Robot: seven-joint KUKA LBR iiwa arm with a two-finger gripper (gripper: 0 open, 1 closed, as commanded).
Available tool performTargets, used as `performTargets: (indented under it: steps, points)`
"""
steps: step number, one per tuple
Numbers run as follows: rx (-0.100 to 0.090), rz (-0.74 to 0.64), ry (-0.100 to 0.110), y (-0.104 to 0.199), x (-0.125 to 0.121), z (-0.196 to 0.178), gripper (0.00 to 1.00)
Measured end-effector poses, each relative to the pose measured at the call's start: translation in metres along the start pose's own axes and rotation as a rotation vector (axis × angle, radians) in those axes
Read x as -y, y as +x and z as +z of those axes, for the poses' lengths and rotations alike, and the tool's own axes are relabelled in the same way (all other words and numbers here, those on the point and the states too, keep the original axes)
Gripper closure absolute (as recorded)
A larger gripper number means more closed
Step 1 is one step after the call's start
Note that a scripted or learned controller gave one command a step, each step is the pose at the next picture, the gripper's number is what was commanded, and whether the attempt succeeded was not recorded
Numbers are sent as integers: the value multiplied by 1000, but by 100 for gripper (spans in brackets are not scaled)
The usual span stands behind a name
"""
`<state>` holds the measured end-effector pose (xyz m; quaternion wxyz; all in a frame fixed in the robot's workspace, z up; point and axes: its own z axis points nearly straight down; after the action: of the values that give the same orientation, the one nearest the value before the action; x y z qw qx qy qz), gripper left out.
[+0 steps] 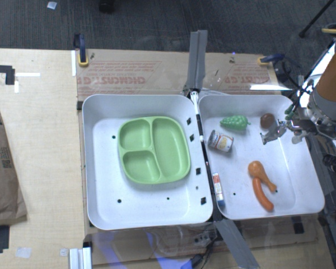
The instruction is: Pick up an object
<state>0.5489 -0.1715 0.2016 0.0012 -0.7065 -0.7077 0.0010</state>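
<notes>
The orange rubbery sausage-shaped toy (261, 185) lies at five o'clock in the right white plastic bin (302, 198). The gripper (284, 131) hangs spread, empty, at two o'clock beside a small brown ball (267, 120); descending, it could knock it away.

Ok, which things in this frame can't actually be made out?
- Gripper, camera view: too small and blurred to tell open from shut.
- Small can: label print too small to read.
- Brown object: too small to identify.
- Arm: cut off by the right edge.
</notes>
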Motion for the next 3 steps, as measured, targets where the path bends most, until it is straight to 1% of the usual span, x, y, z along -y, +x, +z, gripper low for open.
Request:
performTargets:
  steps: [1, 2, 3]
  points:
    - [2, 223, -1, 11, 0, -63, 0]
    - [-1, 134, 1, 6, 62, 80, 0]
    - [1, 202, -2, -8, 57, 1, 0]
